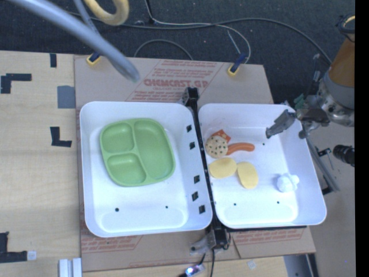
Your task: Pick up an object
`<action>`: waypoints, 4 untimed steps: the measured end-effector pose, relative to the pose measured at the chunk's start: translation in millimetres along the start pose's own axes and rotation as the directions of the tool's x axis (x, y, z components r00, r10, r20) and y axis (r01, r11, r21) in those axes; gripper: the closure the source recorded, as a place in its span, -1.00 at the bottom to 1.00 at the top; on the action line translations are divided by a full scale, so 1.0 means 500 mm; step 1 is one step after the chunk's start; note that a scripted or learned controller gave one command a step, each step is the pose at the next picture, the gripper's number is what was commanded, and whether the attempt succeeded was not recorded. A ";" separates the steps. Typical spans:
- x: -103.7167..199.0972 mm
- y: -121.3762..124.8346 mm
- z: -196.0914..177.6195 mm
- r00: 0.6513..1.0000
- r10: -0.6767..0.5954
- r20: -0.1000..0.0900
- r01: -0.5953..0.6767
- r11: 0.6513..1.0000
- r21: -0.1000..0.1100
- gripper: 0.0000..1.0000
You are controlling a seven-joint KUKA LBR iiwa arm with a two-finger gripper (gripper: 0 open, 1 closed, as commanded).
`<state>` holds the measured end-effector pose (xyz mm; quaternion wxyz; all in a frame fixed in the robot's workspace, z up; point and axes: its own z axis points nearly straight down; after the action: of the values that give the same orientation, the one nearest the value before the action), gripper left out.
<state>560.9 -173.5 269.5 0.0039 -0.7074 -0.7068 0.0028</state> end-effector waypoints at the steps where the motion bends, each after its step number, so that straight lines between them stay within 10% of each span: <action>1: 0.000 0.003 -0.008 1.000 -0.002 0.002 0.002 1.000 -0.008 -1.00; 4: 0.013 -0.009 0.337 1.000 -0.002 0.000 0.002 1.000 -0.001 -1.00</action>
<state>554.8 -166.6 100.8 0.0035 -0.7068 -0.7074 0.0026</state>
